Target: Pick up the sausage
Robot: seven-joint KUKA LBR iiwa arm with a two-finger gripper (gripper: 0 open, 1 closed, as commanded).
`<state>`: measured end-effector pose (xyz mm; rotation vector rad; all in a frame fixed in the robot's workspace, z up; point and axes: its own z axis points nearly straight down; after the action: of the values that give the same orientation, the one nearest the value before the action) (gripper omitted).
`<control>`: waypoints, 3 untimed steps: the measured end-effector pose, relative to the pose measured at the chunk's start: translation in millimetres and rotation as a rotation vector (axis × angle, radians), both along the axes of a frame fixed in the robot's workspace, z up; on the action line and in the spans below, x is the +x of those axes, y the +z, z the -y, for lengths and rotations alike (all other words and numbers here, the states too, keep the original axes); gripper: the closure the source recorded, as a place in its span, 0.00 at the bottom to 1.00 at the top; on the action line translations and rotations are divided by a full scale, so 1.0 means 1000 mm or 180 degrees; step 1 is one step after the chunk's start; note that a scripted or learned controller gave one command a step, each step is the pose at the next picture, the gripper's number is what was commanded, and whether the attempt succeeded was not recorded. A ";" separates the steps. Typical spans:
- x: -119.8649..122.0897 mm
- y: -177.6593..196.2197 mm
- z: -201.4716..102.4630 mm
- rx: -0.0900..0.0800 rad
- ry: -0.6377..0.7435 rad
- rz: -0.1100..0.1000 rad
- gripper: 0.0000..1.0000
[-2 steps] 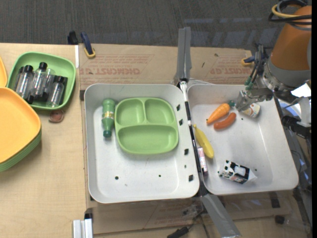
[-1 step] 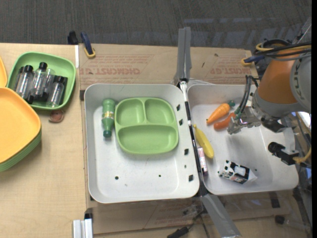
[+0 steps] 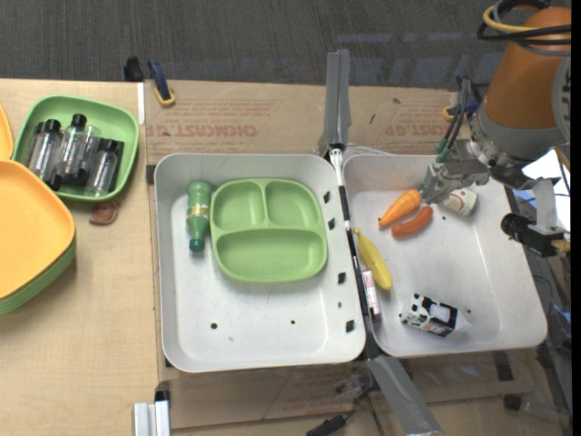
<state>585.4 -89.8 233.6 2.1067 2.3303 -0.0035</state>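
The sausage is a short red-orange link lying on the floor of the right bin, in its upper middle. An orange carrot lies right beside it on the upper left, touching or nearly touching it. My gripper hangs from the grey arm with the orange band, just up and to the right of the sausage, over the carrot's thick end. Nothing shows held in it.
A small white bottle lies just right of the gripper. A yellow banana and a pen lie along the right bin's left wall, a black-and-white carton near its front. The left bin holds a green divided plate and a green bottle.
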 end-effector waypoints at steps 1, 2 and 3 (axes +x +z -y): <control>-0.035 -0.116 0.041 0.0007 0.0477 -0.0003 1.00; 0.021 -0.006 0.005 0.0001 0.0592 0.0003 1.00; 0.057 0.019 0.059 -0.0001 0.0397 0.0005 1.00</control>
<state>642.2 -148.6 252.5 1.9565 2.4559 -0.0024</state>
